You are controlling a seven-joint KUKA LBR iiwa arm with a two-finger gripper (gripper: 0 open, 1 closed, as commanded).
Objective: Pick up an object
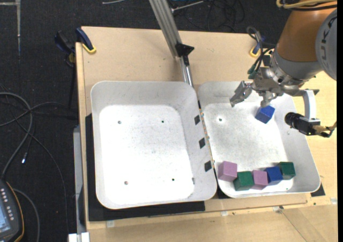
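- Blocks first: one blue block (pixel 265 114) sits up near the far end of the right bin (pixel 244 134), well apart from the rest, and it's right under my gripper (pixel 258 96).
- The others, a purple block (pixel 228 170), green block (pixel 244 180), second purple block (pixel 260 178), second blue block (pixel 274 174) and second green block (pixel 288 169), are packed touching in a row along the near rim.
- My gripper hangs just above and beside that lone blue block. One finger (pixel 240 93) sticks out to the left, so it looks spread wide, but honestly I can't tell for sure, and I can't see anything pinched in it.
- Handling guess: small, stiff, light cube, probably wood or plastic. It won't squash, but smooth faces could slip.
- It looks tilted or turned on a corner, so I'd square up to two opposite flat faces, not the edges.
- The left bin (pixel 107 144) doesn't matter here.
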